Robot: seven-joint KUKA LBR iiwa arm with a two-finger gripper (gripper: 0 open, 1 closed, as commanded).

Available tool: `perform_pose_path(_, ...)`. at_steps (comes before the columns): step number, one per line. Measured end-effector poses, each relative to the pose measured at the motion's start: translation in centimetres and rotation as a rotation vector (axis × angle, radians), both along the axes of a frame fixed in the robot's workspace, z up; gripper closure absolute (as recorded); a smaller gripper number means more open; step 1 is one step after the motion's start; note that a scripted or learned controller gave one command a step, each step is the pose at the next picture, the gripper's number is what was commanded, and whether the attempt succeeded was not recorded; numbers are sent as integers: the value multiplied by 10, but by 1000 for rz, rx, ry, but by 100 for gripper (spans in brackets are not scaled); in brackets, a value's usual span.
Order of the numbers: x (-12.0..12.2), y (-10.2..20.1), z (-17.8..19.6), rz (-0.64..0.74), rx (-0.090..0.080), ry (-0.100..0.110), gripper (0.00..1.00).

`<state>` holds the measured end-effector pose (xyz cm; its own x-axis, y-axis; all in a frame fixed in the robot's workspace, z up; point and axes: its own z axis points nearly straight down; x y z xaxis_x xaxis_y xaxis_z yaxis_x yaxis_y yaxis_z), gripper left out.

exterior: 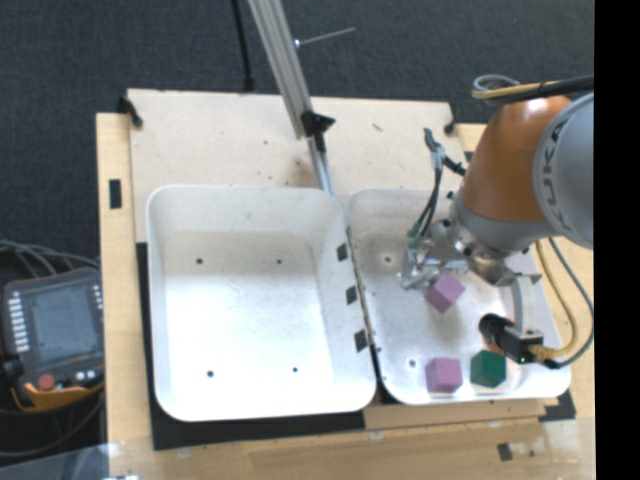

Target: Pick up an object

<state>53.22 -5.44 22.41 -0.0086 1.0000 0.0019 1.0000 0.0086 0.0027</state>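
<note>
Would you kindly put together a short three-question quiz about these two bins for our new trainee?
1. True or false: the green cube lies in the left bin.
2. How many purple cubes sit in the right bin?
3. Which is nearest the gripper: A) green cube, B) upper purple cube, C) lower purple cube?

Key: 1 false; 2 two; 3 B.

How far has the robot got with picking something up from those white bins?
Nothing looks picked up yet. The claw is down in the right bin, right beside a purple block, but whether it grips the block cannot be told from this angle. Another purple block and a green block sit untouched near the bin's front edge. Grasping and lifting are left.
</note>
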Motion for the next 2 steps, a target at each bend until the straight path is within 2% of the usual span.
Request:
perform_pose_path(1, 11, 50, -7, -1, -1, 1, 100)
perform_pose_path(2, 20, 108, 8, 0, 0, 0, 100)
